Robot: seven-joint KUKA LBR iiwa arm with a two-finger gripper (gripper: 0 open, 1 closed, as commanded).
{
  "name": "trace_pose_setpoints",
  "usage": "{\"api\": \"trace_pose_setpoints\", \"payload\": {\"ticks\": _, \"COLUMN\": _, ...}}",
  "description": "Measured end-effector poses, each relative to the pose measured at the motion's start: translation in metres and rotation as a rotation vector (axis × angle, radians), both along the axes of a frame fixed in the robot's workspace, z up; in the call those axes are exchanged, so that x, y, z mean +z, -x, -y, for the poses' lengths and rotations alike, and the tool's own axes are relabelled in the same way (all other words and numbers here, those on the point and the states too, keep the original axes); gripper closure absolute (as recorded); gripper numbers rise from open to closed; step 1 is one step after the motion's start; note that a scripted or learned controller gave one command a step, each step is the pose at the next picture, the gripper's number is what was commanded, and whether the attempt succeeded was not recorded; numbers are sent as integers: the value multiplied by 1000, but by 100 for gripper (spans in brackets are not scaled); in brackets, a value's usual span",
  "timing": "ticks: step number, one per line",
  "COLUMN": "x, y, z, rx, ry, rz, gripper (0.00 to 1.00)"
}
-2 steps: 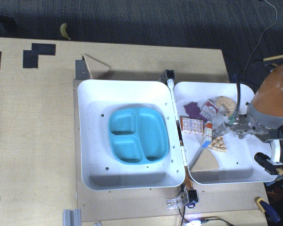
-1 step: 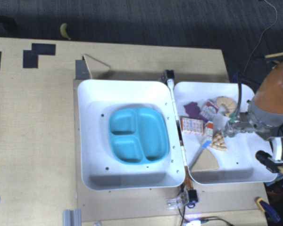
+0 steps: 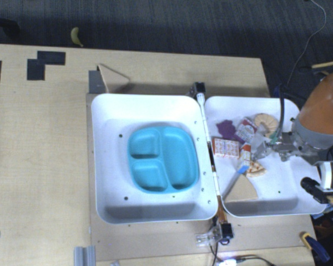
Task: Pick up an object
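You are looking at two white bins sitting side by side: the left bin (image 3: 105, 148) is holding one blue divided tray (image 3: 162, 158), and the right bin (image 3: 288, 195) is holding a small heap of objects (image 3: 245, 143) toward its left half, among them a purple piece (image 3: 226, 128) and a red-and-white packet (image 3: 226, 147). The arm (image 3: 322, 115) is reaching in from the right, its gripper (image 3: 260, 148) hanging low over the heap; you cannot tell its opening
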State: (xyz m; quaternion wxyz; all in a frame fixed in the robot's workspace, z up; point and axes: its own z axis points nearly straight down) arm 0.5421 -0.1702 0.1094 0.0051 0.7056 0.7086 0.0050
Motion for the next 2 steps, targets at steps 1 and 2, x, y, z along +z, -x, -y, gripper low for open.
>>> {"api": "trace_pose_setpoints", "payload": {"ticks": 1, "x": -19, "y": 49, "z": -33, "rx": -5, "ry": 6, "rz": 7, "gripper": 0}}
{"api": "trace_pose_setpoints", "payload": {"ticks": 2, "x": -5, "y": 46, "z": -36, "rx": -1, "ry": -2, "rz": 12, "gripper": 100}}
